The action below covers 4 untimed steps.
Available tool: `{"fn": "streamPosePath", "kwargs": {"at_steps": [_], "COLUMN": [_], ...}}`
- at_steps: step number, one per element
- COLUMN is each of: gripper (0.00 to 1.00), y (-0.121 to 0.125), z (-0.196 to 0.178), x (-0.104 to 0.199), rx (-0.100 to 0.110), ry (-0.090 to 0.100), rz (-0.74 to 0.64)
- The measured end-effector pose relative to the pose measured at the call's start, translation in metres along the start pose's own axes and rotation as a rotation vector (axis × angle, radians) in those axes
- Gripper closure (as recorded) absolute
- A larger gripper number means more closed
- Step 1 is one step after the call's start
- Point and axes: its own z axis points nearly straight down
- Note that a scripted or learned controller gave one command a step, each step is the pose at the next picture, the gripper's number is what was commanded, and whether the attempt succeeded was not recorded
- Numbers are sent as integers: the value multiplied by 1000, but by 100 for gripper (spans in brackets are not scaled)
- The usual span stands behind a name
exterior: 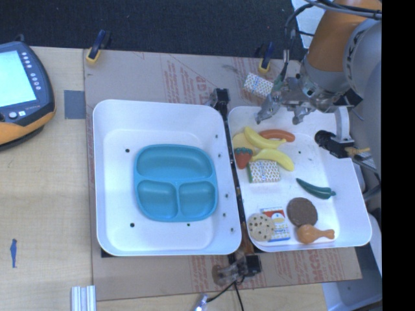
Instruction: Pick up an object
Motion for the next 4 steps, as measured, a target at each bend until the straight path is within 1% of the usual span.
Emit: {"fn": "streamPosePath", "kwargs": {"at_steps": [1,2,3,4], "gripper": [0,0,0,0], "y": [-44,-1,-75,-42], "z": [102,101,102,101], "x": [-24,-8,-24,-2], "rx": [4,3,5,3], "ry": [0,1,0,0], "rz": [1,1,-1,0]}}
